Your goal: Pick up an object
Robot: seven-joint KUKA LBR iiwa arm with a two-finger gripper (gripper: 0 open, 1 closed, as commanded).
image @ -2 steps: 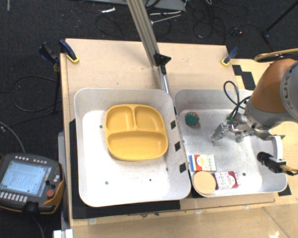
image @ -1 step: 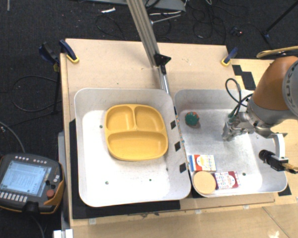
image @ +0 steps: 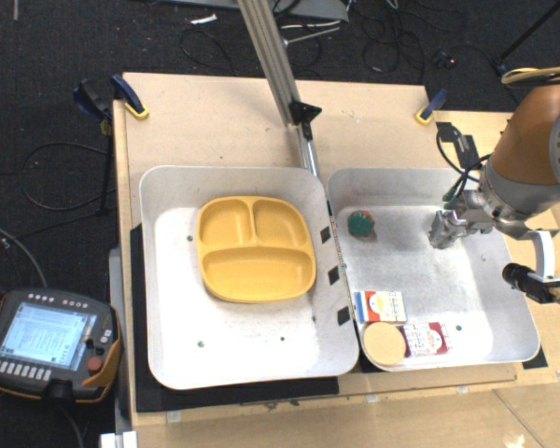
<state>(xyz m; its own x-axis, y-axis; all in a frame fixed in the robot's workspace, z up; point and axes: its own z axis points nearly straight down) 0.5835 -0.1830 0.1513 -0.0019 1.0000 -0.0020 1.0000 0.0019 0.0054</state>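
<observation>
In the right bin (image: 504,278) lie a small green ball with a red spot (image: 360,223) at the far left, a white carton with coloured print (image: 379,304), a tan round lid or disc (image: 385,343) and a red-and-white packet (image: 426,339) near the front edge. My gripper (image: 442,232) hangs over the right bin's far middle, to the right of the green ball and apart from it. Nothing shows between its fingers.
The left bin (image: 168,325) holds a yellow divided tray (image: 256,248). A metal pole (image: 273,45) slants down to the gap between the bins. A teach pendant (image: 47,342) lies left of the bench. Clamps sit at the bench's far corners.
</observation>
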